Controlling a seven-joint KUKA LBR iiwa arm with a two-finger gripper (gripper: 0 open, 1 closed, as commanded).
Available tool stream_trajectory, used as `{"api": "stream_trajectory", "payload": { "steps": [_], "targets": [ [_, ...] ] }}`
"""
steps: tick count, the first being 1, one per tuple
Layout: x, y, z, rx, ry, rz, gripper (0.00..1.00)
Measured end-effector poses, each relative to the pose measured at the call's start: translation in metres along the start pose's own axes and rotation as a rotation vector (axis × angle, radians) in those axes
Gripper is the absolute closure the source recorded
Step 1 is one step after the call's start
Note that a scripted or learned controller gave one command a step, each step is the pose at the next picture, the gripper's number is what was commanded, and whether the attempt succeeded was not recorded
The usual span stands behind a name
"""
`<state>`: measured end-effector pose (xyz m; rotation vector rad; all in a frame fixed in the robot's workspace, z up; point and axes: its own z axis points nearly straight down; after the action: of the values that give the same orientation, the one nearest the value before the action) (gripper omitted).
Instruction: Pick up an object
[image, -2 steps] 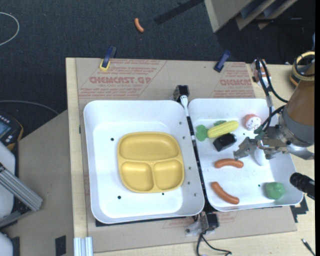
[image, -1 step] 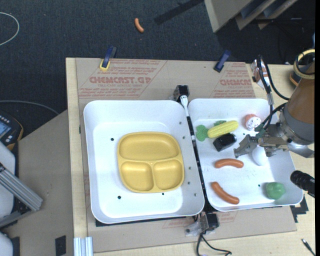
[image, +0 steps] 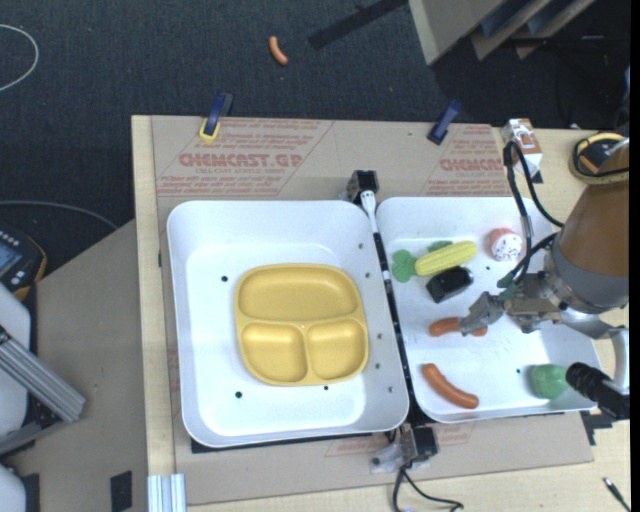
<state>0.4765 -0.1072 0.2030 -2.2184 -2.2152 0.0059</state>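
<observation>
From the camera view, you have two white bins on the table: the left bin (image: 190, 300) holds a yellow tray (image: 300, 322), and the right bin (image: 480, 212) holds the small things. Your end effector (image: 478, 318) sits low in the right bin, its tips at an orange carrot (image: 447, 326) that lies just left of them; you cannot tell from here whether it is spread or closed, or whether anything is gripped. Near it lie a corn cob (image: 445, 258), a black block (image: 448, 286), a sausage (image: 449, 386), a green piece (image: 548, 380) and a pale ball (image: 505, 243). I judge the pick as not yet done: nothing is visibly lifted, so grasp and raise remain.
</observation>
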Motion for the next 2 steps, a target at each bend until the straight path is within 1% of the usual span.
{"api": "stream_trajectory", "payload": {
  "steps": [1,2],
  "targets": [
    [0.008,0.002,0.046,0.000,0.001,-0.001,0.00],
    [0.009,0.009,0.106,0.000,0.001,-0.001,0.00]
  ]
}}
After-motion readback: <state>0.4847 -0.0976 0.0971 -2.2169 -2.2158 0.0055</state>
